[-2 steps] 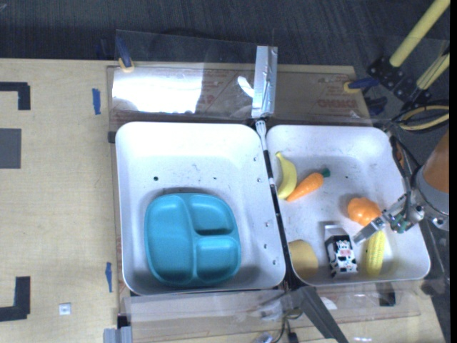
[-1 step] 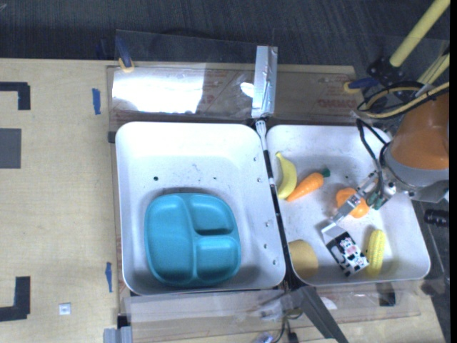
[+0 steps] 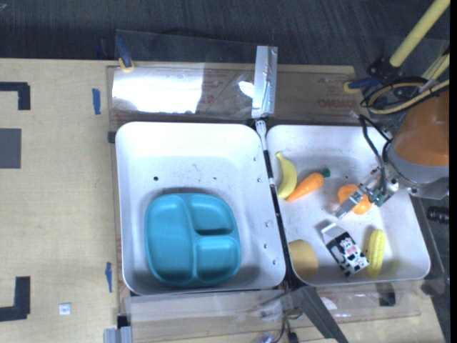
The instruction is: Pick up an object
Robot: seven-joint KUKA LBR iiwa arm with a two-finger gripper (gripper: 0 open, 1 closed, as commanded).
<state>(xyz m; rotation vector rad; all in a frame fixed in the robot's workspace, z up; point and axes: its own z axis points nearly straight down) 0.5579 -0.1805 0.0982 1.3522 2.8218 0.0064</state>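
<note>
My gripper [image 3: 364, 194] hangs low in the right bin [image 3: 325, 145], right over a small orange object [image 3: 351, 194] that it partly covers. I cannot tell whether the two touch. In the same bin a yellow banana [image 3: 286, 176] and an orange carrot [image 3: 307, 186] lie to the gripper's left. A yellow corn cob [image 3: 375, 251] and a black-and-white carton [image 3: 345, 249] lie nearer the front. A tan, potato-like piece [image 3: 303, 256] sits at the front left corner.
The left bin [image 3: 186, 145] holds a blue divided plate [image 3: 191, 239] toward its front. A clear plastic sheet [image 3: 186, 84] lies behind the bins. Black and yellow cables [image 3: 389, 95] loop at the back right, beside the arm's orange band [image 3: 427, 136].
</note>
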